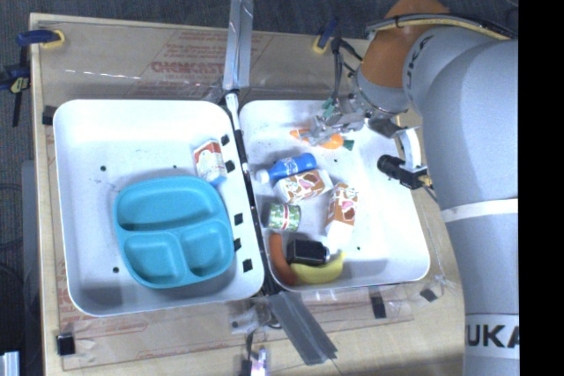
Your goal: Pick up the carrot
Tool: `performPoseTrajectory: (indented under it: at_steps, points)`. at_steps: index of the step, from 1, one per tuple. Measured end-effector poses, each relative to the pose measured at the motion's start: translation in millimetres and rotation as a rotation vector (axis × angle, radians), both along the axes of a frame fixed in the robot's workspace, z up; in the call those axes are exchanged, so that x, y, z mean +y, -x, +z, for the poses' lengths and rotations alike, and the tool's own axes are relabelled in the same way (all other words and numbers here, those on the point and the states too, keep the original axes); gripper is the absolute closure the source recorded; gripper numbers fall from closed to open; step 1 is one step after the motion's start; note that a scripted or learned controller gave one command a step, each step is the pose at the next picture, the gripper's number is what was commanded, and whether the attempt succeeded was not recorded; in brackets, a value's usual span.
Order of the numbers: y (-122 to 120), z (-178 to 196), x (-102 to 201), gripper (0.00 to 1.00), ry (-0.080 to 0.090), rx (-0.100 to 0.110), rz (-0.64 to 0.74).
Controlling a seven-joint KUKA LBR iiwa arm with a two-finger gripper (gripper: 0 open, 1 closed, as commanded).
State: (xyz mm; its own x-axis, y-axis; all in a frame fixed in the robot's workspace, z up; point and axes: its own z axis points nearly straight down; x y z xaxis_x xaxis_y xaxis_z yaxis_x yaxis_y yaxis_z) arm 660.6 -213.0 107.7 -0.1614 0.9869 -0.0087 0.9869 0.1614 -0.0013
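Orange carrot [315, 136] lies at the far end of the right bin [401, 233], directly under the gripper [339, 121], touching or nearly so. Whether the jaws stand apart or together cannot be told. Nearer than them lies a blue bottle [293, 166].

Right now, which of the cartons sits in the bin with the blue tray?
The small red-and-white carton, alone beside the blue tray in the left bin. The other two cartons lie in the right bin.
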Motion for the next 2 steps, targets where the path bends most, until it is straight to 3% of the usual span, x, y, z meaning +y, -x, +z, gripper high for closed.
performPoseTrajectory:
  at_steps: [1, 2]
  points:
    - [-1.9, 1.6, 5.4, 0.0, -0.007, 0.0, 0.007]
    - [-2.6, -6.2, 4.8, 0.0, -0.005, -0.013, 0.062]
